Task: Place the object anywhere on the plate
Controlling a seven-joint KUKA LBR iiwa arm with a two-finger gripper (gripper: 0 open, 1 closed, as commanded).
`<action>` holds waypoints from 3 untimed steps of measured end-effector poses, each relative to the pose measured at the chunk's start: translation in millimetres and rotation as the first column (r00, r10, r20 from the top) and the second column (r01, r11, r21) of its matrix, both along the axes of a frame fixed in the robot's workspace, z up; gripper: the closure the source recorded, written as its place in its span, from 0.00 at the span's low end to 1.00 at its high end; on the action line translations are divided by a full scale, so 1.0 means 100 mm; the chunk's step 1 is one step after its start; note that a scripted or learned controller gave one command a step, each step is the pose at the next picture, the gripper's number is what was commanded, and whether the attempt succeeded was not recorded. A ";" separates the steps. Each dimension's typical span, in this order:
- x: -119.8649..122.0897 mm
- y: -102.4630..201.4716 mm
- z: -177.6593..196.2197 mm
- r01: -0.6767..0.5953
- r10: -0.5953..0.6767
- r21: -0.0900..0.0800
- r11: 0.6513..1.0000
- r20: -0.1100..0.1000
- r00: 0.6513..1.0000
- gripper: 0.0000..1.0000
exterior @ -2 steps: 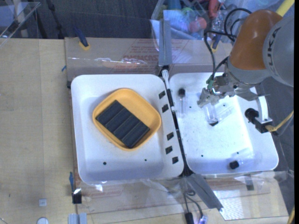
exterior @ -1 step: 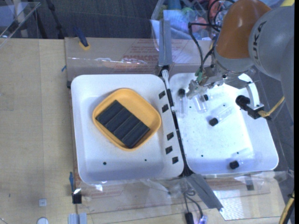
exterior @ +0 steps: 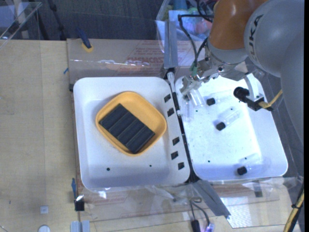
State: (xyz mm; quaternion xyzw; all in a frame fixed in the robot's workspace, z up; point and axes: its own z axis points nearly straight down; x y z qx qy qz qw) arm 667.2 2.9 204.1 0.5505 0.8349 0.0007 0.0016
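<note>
plate (exterior: 110,111): yellow-orange, squarish with rounded corners and a raised rim; lies flat in the left bin, turned at an angle to the bin walls, toward the bin's centre.
object (exterior: 128,127): dark grey-black slab, rectangular, ribbed with parallel grooves; lies flat on the plate, covering most of its floor, long edges running diagonally; all within the rim.

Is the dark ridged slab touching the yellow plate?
Touching. The camera view shows the slab lying flat inside the yellow plate, its rim visible all around.
</note>
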 end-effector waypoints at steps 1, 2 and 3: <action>-0.21 0.34 -0.20 -0.150 0.150 0.002 0.989 -0.006 0.989 1.00; -0.45 0.52 -0.19 -0.263 0.263 0.002 0.965 -0.005 0.965 1.00; -0.45 0.52 -0.19 -0.263 0.263 0.002 0.965 -0.005 0.965 0.00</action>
